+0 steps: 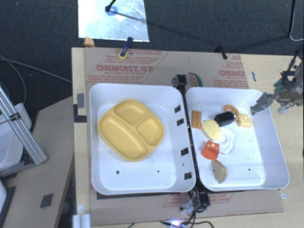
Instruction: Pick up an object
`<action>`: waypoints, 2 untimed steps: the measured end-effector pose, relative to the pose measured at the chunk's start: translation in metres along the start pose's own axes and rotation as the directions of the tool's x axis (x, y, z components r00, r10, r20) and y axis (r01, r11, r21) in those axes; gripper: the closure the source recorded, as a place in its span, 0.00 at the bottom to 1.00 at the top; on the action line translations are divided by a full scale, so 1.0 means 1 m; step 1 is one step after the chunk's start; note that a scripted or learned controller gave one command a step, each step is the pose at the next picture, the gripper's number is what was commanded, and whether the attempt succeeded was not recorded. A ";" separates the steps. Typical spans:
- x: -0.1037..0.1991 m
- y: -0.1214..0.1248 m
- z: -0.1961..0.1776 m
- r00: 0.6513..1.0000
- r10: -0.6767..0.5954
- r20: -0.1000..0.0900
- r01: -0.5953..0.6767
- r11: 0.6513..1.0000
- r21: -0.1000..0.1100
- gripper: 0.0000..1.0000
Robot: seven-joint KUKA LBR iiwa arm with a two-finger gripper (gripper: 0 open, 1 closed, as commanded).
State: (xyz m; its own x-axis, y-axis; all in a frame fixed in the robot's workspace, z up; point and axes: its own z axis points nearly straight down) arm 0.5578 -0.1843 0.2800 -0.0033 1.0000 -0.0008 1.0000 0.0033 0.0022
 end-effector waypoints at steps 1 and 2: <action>-0.022 0.043 0.139 1.000 0.000 -0.002 0.000 1.000 0.007 0.00; 0.029 0.091 0.122 1.000 -0.007 0.000 0.007 1.000 -0.004 0.00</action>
State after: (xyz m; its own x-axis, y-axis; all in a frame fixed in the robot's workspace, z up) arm 0.6489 -0.1549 0.1584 -0.0098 1.0000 -0.0009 0.9999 0.0098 0.0066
